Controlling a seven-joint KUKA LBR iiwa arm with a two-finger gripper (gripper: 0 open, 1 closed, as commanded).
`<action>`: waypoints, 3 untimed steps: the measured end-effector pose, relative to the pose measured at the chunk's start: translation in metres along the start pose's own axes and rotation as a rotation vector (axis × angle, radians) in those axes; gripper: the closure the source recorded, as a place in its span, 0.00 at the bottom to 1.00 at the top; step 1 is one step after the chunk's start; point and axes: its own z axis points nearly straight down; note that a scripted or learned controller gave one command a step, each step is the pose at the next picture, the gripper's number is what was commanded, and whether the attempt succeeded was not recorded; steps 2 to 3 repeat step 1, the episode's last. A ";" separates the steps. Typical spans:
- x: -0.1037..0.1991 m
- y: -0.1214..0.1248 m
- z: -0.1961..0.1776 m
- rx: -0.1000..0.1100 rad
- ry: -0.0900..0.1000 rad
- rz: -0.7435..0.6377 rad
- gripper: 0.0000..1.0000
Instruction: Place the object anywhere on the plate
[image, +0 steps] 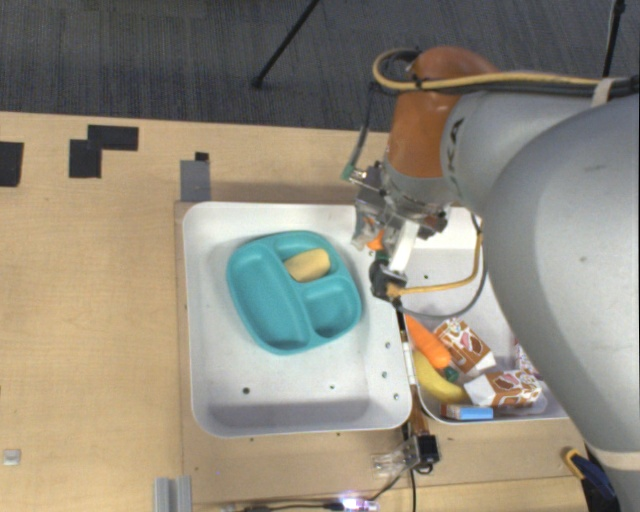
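arm (520, 190) enters from 3 o'clock | left bin (215, 380) bears plate (265, 300) | gripper (370, 238) at plate's 2 o'clock, over bin's right rim, apart from plate; grip: cannot tell | roll (307, 264) lies on plate, 1 o'clock compartment

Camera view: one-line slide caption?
Yellow object rests on the teal plate in the view's left bin; the pincer hovers beside it.

Bulky grey arm (560, 220) w/ orange band (425, 120) above wrist.
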 end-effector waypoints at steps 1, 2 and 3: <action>-0.002 0.001 0.000 -0.001 -0.002 0.003 0.00; -0.002 0.001 0.000 -0.001 -0.002 0.003 0.00; -0.002 0.001 0.000 -0.001 -0.002 0.003 0.00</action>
